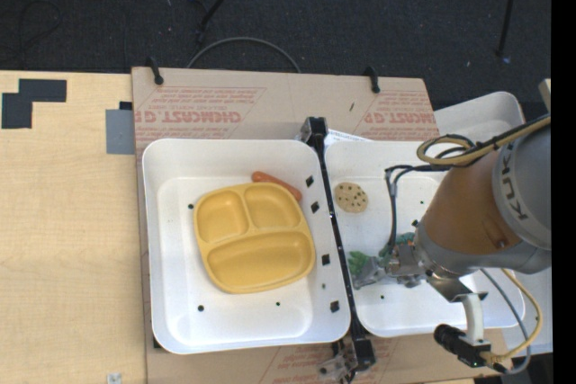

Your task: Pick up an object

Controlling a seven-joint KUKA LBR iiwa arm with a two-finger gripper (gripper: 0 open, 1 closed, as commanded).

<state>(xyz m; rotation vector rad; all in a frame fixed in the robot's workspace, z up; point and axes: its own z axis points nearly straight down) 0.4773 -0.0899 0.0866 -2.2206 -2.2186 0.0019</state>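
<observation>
The grey arm (504, 211) reached in from the right, its orange band (463, 211) bulking above the wrist, and the gripper (378, 270) pointed leftward, low.

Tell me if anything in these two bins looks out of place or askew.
Little stands out. The yellow divided tray lies tilted askew in the left bin, with an orange item half hidden behind its far edge. In the right bin, a cookie lies alone, and a green object sits by the gripper.

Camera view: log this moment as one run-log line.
arm: over right bin | gripper: low, at green object | cookie: right bin | yellow tray, orange item: left bin | lift: none
</observation>
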